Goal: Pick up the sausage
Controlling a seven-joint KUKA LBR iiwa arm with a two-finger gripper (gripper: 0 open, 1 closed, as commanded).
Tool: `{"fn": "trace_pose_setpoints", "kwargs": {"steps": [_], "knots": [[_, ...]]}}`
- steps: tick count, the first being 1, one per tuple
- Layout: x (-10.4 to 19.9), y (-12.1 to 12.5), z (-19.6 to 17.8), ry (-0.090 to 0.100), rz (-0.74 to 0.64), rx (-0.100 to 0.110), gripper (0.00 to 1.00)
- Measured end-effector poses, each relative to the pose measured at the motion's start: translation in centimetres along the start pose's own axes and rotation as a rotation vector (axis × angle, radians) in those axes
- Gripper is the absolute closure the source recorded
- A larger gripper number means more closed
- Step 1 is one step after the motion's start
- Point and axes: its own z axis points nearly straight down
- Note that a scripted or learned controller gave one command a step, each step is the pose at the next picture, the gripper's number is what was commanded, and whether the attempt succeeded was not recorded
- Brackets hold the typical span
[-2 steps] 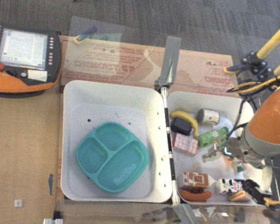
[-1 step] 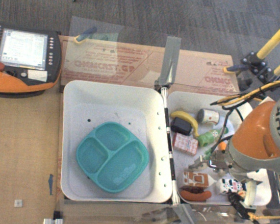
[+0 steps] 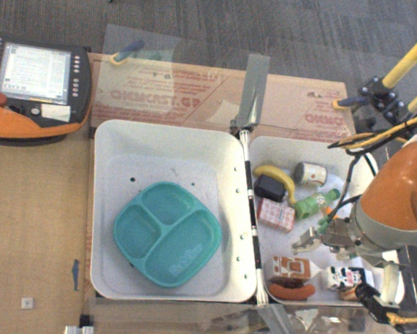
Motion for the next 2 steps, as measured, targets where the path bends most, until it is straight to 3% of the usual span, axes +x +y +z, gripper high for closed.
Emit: {"fn": "trace_pose_setpoints", "kwargs": {"steps": [1,2], "knots": [[-3.7,0.5,3.5,0.004,-0.030,-0.003,0.00],[-1.4,0.4,3.4,-0.002,-0.032,-0.007,0.00]]}}
